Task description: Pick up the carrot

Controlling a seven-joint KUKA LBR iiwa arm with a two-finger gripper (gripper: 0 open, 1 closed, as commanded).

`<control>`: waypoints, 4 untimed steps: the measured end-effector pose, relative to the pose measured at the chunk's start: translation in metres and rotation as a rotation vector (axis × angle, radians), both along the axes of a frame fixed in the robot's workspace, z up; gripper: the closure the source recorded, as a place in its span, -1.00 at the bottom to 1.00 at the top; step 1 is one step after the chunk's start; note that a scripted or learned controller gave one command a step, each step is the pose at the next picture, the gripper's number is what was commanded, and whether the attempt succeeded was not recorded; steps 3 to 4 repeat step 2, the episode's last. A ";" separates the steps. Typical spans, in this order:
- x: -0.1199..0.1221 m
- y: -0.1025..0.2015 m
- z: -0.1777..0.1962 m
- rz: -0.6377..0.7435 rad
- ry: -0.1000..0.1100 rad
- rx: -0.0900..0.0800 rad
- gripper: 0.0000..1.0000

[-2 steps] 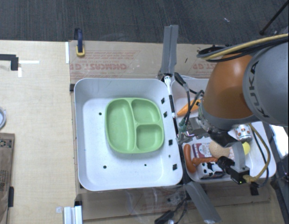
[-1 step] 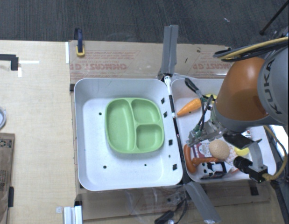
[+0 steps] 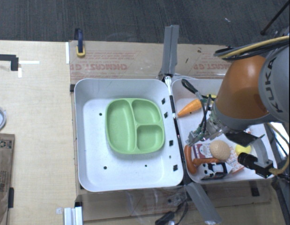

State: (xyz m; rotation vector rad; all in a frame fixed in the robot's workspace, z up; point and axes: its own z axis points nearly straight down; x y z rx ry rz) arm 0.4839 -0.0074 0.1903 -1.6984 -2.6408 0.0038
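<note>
1. Two shallow white bins sit side by side on the bench (image 3: 32,172): the left bin (image 3: 88,172) and the right bin (image 3: 215,82).
2. One green plate (image 3: 134,124), divided into three compartments, lies flat near the middle of the left bin.
3. One carrot (image 3: 189,108), orange, lies in the upper left part of the right bin, just beside the wall that the two bins share; its narrow end points toward that wall.
4. One arm (image 3: 245,95), grey with an orange band, reaches over the right bin from the right and covers much of it.
5. One tool (image 3: 201,134) hangs below the orange band, lower than the carrot and apart from it; the view is too cluttered to tell whether its fingers are spread or closed, and nothing can be seen between them.
6. One round tan object (image 3: 219,149) lies in the lower part of the right bin, resting on a red and white packet (image 3: 199,152).
7. One yellow object (image 3: 243,149) lies right of the tan one, partly hidden by the arm.
8. One dark utensil (image 3: 189,86) lies above the carrot, near the far wall of the right bin.
</note>
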 end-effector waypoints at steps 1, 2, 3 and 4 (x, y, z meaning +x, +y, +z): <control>0.061 -0.018 -0.001 -0.181 0.001 -0.002 1.00; 0.101 -0.075 0.000 0.154 -0.002 -0.001 1.00; 0.101 -0.075 0.000 0.154 -0.002 -0.001 1.00; 0.101 -0.075 0.000 0.154 -0.002 -0.001 1.00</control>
